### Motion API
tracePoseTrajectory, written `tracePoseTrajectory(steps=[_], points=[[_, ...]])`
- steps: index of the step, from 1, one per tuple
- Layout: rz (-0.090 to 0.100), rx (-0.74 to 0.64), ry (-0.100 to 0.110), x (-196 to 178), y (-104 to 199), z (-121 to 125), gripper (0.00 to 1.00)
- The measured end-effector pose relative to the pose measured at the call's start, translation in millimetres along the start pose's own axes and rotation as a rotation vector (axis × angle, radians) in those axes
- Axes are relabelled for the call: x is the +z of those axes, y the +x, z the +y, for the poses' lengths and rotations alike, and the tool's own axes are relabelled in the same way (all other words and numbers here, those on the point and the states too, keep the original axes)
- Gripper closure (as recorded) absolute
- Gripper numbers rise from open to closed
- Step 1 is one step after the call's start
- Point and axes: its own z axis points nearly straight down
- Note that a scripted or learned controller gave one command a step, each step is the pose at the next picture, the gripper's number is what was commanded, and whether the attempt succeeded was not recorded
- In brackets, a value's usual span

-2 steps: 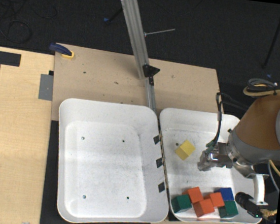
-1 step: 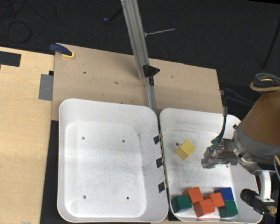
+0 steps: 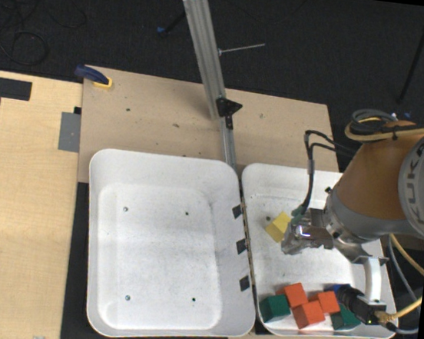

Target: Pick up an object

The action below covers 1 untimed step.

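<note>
Presently I find the tool (image 3: 294,238) low inside the right bin (image 3: 287,184), with the yellow block (image 3: 276,227) lying immediately on its side toward the divider between the two bins; the block touches or very nearly touches the tool's tip, though I cannot resolve which. That is the relation I judge the coming move to turn on: the block sits beside the tool, toward the left bin (image 3: 119,168), not plainly between its gripping surfaces; I see nothing confirmed in its hold, and I cannot tell how far it stands open, since the metal end is small and glare-struck. The block appears tilted, one corner pointing toward the bin's far wall; its long axis I cannot state.

The arm (image 3: 376,186) comes in over the right bin's outer rim, its orange band above the wrist, the wrist bent down toward the bin floor; cables loop off its far side.

Other candidates lie well apart from the yellow block, clustered at the right bin's near edge: an orange block (image 3: 296,294), a second orange block (image 3: 309,315), a third orange block (image 3: 328,302), a green block (image 3: 275,308) and a dark green block (image 3: 345,320). In my judgement a grasp on the yellow block would need a small shift toward the divider first.
</note>
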Motion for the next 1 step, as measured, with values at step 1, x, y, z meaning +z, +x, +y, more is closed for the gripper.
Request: tracePoseTrajectory(steps=[1], points=[[-0.001,-0.002,-0.002,-13.2,57.6,7.5,1.00]])
